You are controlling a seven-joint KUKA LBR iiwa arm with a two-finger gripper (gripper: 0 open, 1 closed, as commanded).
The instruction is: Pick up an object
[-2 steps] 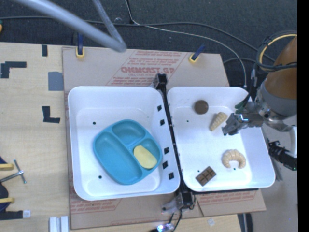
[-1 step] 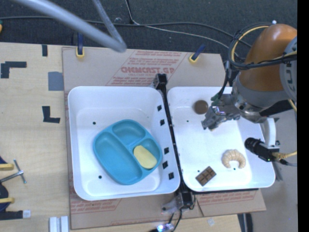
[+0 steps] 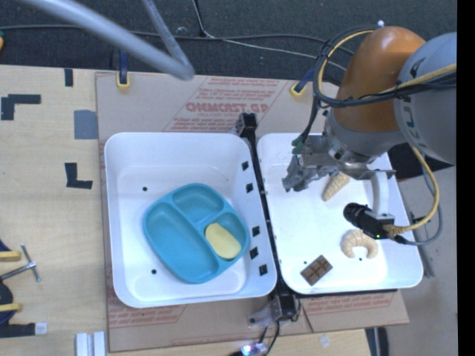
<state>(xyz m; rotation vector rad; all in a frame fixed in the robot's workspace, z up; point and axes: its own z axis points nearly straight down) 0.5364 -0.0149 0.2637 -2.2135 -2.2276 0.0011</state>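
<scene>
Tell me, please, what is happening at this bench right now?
The arm reaches in over the right bin, its gripper low near the bin's far left part. A cone-shaped piece, a croissant and a brown waffle piece lie there. The left bin holds a blue tray with a yellow piece.

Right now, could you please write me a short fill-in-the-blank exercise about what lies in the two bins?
1. The blue tray lies in the ____ bin as the camera sees it.
2. The yellow item rests in one of the tray's ____ compartments.
3. The brown waffle-like piece lies near the ____ edge of the right bin.
4. The end effector hangs over the ____ bin, close to the cone-shaped item.

Missing words: left; smaller; front; right
</scene>
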